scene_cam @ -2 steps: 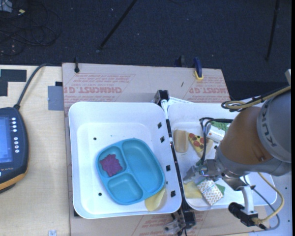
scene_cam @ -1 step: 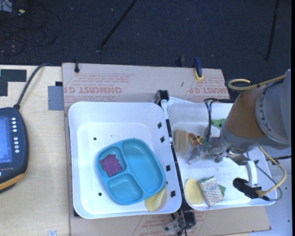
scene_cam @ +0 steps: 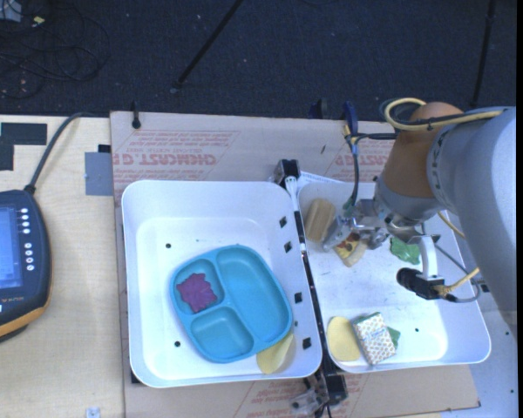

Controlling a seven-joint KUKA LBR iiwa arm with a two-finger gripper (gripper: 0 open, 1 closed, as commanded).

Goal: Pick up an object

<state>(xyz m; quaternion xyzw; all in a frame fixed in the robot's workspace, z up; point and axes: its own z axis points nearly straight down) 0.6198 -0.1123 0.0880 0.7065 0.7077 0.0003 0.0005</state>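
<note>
I see the pincer point(scene_cam: 356, 233) low in the right bin point(scene_cam: 471, 342), in the upper part of that bin right of centre in the frame, under the grey arm point(scene_cam: 479, 172) with its orange band point(scene_cam: 414, 159). From this slant I cannot tell how far it is parted. A small yellow and brown piece point(scene_cam: 350, 251) lies right at its tip, touching or very nearly so; I cannot make out whether it is gripped.

Counting the right bin, I find five loose things: that small piece, a tan rounded block point(scene_cam: 318, 220) just to its left near the bin's left wall, a green scrap point(scene_cam: 406, 251) to its right beneath the wrist, and near the bottom edge a yellow rounded lump point(scene_cam: 342, 338) with a checkered packet point(scene_cam: 375, 338) lying against it.

There are two white bins side by side on the worktop point(scene_cam: 70, 338). The left bin point(scene_cam: 148, 216) holds one blue divided plate point(scene_cam: 231, 303) with three compartments; a purple bit point(scene_cam: 196, 292) sits in its left compartment. A pale yellow piece point(scene_cam: 279, 353) sticks out from below the plate's lower right rim.

At the far left of the frame rests one handheld control pad point(scene_cam: 9, 259) with a lit screen.
</note>
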